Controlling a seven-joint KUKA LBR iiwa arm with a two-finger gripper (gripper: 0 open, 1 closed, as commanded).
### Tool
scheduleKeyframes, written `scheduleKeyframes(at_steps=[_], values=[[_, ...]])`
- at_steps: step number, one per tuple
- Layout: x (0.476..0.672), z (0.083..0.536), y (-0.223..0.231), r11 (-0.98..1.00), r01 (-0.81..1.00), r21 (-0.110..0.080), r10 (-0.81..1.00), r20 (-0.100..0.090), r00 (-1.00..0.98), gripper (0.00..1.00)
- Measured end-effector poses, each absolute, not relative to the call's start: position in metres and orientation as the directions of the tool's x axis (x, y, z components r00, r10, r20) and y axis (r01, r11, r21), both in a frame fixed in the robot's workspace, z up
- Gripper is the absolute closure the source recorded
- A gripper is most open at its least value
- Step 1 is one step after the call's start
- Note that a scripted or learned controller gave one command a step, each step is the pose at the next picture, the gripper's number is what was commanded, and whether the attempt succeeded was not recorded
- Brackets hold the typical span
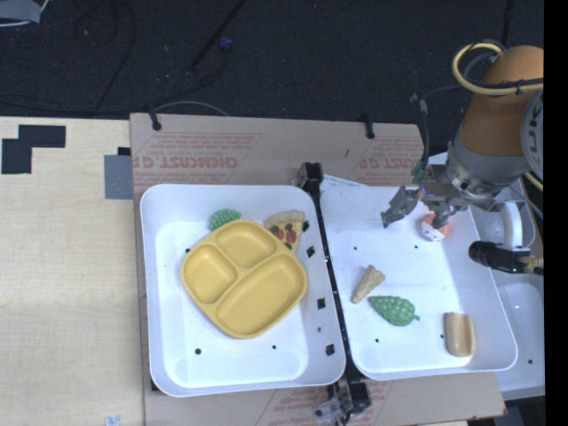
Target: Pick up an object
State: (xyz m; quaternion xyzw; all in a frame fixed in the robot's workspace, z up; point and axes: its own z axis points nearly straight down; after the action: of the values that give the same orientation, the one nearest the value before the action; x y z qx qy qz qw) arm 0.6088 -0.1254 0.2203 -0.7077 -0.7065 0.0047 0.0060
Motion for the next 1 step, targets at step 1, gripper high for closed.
scheduleKeyframes(at_steps=[1], values=[[0.6113,0.2284,-0.1254,0.000,1.000,-0.003,1.000,0.001,0.000,0.00]])
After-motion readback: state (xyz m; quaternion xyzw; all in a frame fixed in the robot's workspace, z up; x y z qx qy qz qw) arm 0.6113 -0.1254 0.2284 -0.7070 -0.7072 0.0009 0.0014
